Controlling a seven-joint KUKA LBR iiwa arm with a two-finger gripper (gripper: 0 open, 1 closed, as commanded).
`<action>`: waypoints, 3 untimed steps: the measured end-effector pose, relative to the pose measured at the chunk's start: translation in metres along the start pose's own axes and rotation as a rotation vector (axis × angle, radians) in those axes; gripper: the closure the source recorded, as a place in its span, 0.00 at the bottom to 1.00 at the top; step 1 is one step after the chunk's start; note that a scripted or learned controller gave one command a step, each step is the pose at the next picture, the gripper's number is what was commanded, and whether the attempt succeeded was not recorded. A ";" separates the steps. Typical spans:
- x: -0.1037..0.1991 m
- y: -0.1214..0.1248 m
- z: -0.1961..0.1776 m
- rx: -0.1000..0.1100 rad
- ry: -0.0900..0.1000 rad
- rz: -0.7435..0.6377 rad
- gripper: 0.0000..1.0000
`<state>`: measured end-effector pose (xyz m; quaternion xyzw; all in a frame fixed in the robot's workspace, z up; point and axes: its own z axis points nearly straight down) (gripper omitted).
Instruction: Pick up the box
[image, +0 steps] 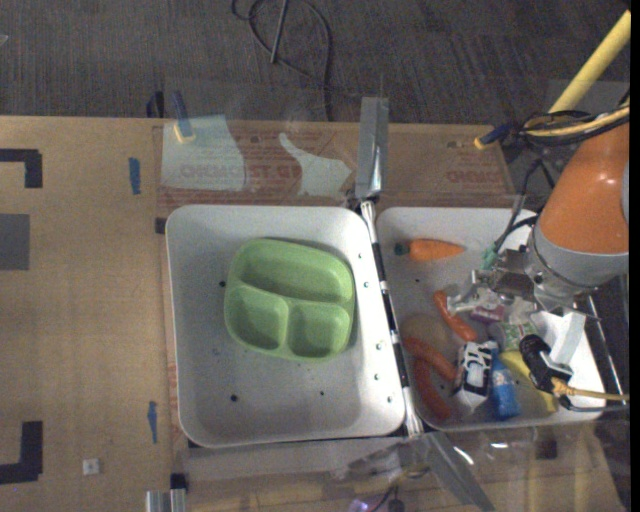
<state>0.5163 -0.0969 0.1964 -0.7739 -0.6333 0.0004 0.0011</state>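
One box (474, 372) lying among clutter beside carrot (432, 250); likely light, stiff; gripping across narrow sides. Gripper (478, 297) hovering above carrot's bin, opening unclear.

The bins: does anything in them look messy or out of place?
Nothing looks spilled or broken. The right bin is a jumble: a carrot, a box lying tilted and other bits heaped under the gripper. The green tray sits slightly askew in the left bin.
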 end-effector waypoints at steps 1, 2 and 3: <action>0.000 0.001 -0.010 -0.002 0.000 0.002 1.00; 0.000 0.001 -0.010 -0.002 0.000 0.003 0.00; -0.058 0.086 0.031 -0.002 -0.002 -0.030 0.00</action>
